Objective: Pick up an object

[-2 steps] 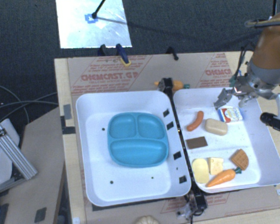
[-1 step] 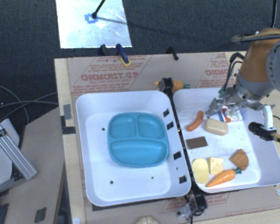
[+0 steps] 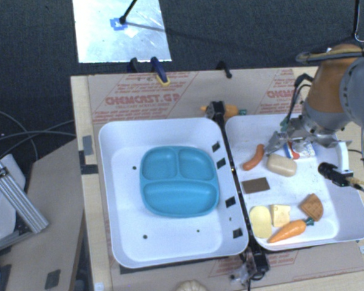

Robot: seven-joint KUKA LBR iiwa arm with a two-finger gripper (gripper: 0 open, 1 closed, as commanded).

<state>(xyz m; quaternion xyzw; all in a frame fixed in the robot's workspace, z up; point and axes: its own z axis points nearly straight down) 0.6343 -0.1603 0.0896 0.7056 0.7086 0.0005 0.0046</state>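
Observation:
My gripper [image 3: 288,143] hangs low over the back of the right bin [image 3: 351,219], reaching in from the right. Directly under and just in front of it lies a cream block [image 3: 282,164]. An orange-red sausage [image 3: 254,157] lies to its left. Further forward in the same bin are a flat brown rectangle [image 3: 255,185], a pale yellow disc [image 3: 260,221], a yellow wedge [image 3: 280,214], a carrot [image 3: 289,230] and a brown cracker-like piece [image 3: 312,207]. Nothing is seen lifted off the bin floor.
The left bin [image 3: 127,240] holds a blue divided plate [image 3: 177,180]. A black divider with clips [image 3: 229,175] runs between the bins. A black fitting with a cable [image 3: 335,174] sits at the right bin's right side. The grey arm [image 3: 347,94] covers the bin's far right corner.

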